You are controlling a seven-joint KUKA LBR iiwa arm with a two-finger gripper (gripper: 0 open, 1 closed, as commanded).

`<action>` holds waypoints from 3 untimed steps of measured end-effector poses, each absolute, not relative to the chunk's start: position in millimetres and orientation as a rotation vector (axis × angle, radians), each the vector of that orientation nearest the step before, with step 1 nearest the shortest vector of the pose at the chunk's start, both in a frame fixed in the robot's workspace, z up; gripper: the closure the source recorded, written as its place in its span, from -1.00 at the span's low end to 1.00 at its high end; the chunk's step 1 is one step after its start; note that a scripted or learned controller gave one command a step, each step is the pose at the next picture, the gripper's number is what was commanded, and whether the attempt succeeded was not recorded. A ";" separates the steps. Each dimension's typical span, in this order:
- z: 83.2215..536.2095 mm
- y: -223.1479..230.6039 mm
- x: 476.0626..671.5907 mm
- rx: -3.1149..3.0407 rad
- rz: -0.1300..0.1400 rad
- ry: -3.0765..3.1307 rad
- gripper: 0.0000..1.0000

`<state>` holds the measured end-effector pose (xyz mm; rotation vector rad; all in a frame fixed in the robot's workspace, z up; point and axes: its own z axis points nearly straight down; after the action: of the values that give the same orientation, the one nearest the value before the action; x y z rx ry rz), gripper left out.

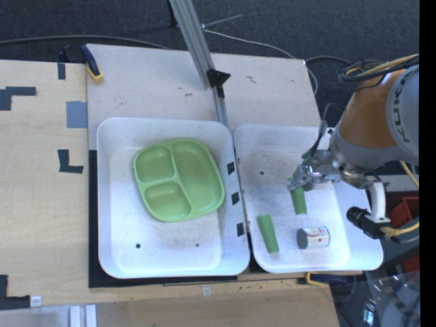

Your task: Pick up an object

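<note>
- A green stick (298, 201) is hanging just under the gripper (300, 182), over the right bin (286, 138). Its top end is sitting right at the fingers, so the jaws are looking pinched on it, though the fingers are small and hard to see.
- The arm (371, 125) is reaching in from the right. Its orange band is bulging over the right bin's far edge, and the gripper is pointing down and to the left.
- Two white bins are sitting side by side on a pale bench (157, 73). A wood top with grey tape marks is lying to the left, and dark carpet is showing behind.
- A second green stick (267, 234) is lying flat near the front of the right bin, well apart from the gripper.
- A small can (313, 237) is lying on its side just beside that stick, near the front right.
- A green plate (178, 179) with three parts is filling the middle of the left bin (112, 203).
- A grey metal pole (194, 33) is slanting down from the top to the gap between the bins.
- Thin cables are trailing across the carpet.
</note>
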<state>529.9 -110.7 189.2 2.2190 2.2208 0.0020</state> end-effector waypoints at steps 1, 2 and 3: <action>249.2 -117.9 527.7 2.217 0.004 2.219 1.00; 271.7 -117.7 528.2 2.219 0.001 2.222 1.00; 272.5 -66.5 546.0 2.216 0.000 2.229 1.00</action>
<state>546.0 -66.5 272.5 2.2159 2.2290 0.0002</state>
